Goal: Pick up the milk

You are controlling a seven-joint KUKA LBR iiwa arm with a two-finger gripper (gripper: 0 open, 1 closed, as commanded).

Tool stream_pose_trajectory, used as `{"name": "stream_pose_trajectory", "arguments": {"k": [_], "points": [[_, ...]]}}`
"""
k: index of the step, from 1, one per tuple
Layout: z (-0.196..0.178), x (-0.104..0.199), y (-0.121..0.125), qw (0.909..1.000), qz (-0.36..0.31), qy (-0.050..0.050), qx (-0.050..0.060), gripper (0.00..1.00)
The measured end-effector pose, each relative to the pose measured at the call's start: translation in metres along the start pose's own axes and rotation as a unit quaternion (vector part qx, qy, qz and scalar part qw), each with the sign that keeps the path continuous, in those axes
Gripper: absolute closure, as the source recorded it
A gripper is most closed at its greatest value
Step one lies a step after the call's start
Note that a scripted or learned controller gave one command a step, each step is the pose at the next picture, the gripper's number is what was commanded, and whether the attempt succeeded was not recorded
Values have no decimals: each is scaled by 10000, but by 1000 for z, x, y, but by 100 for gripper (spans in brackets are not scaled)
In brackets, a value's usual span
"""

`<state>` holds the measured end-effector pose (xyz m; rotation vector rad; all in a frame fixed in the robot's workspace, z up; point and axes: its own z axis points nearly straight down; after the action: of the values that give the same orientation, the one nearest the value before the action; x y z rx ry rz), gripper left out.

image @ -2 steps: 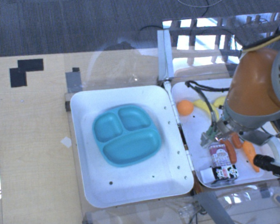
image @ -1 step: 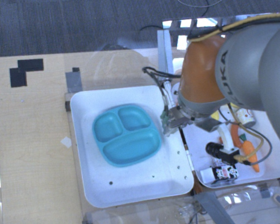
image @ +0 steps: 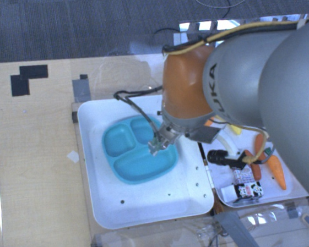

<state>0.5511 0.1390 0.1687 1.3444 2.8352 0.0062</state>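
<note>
The two-finger gripper [image: 158, 145] hangs over the blue divided plastic plate [image: 138, 149] in the left white bin [image: 147, 204] — its grip unclear; the black-and-white milk carton [image: 247, 188] lies in the right bin [image: 230, 200].

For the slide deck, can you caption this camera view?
Gripper over the blue divided plate in the left bin; milk carton lies in the right bin.

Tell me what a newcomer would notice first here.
The big grey arm with its orange band fills the right side, its gripper poised over a blue divided plate in the left bin. In the right bin lie a carrot and a small milk carton.
</note>
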Motion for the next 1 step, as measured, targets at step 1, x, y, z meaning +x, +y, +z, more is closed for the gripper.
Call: {"name": "stream_pose_trajectory", "arguments": {"k": [1], "points": [[-45, 67, 7, 9973, -731, -3, -13, 100]]}}
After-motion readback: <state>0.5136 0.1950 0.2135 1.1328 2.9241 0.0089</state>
